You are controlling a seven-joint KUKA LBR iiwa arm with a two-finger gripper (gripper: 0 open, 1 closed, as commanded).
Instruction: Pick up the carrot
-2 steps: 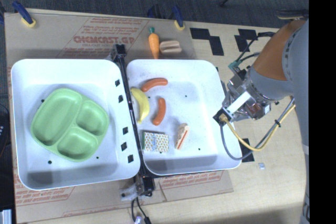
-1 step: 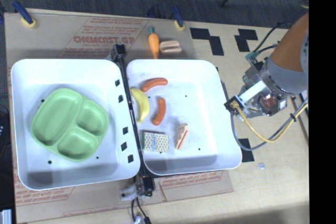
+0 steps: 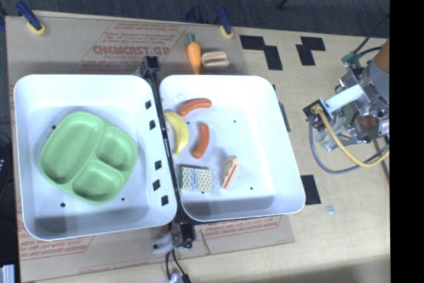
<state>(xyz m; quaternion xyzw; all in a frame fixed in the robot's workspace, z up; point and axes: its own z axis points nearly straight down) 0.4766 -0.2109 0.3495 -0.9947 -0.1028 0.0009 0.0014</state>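
- The carrot (image 3: pixel 193 56) lies outside both bins, on the cardboard sheet (image 3: pixel 132 43) just beyond the far rim of the right bin (image 3: pixel 265 142), close to where the two bins meet.
- My claw (image 3: pixel 354 117) sits well off to the right of the right bin, over bare bench, amid a tangle of yellow cable (image 3: pixel 351 156). Whether it is spread or pressed together I cannot tell from here; nothing is visibly in it.
- So the carrot lies far to the claw's left and farther up the view, with the right bin's far corner between us. I judge the reach must cross that corner.
- The carrot's long axis runs roughly away from the camera: green stub at the far end, orange body tapering towards the bin rim.
- It looks smooth, plastic, a short cone. Just beside it to the right lies a small toy hot dog bun (image 3: pixel 214 60), near but seemingly not touching.
- Inside the right bin: two glossy sausages (image 3: pixel 201 140), a banana (image 3: pixel 177 132), a sandwich wedge (image 3: pixel 229 172) and a patterned block (image 3: pixel 197 179).
- The left bin (image 3: pixel 26 142) holds a matte green divided plate (image 3: pixel 88 156).
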